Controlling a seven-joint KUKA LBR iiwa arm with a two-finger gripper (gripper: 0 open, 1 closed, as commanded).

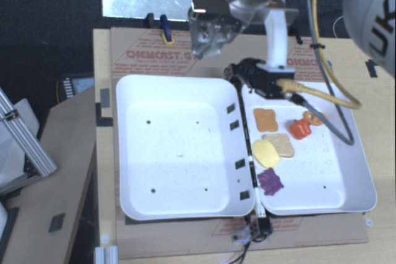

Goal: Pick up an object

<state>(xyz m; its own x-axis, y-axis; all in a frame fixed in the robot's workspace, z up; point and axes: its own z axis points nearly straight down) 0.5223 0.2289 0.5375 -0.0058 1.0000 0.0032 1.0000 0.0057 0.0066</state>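
while our hand [209, 40] hangs above the left bin's [130, 195] far rim, jaw state unclear to us, nothing is picked yet; the toy foods, like the yellow piece [265, 153], lie in the right bin [346, 195], so next we reach over there

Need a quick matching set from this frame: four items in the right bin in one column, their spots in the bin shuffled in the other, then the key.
Things:
1. purple piece
2. yellow piece
3. orange flat piece
4. red-orange piece

Places, as seen in the camera view:
A. uppermost of the group, near the divider between the bins
B. farthest right of the group, beside a small orange bit
C. nearest the bottom edge of the right bin
D. mid-group, touching the tan square piece on its left

Pairs: 1-C, 2-D, 3-A, 4-B
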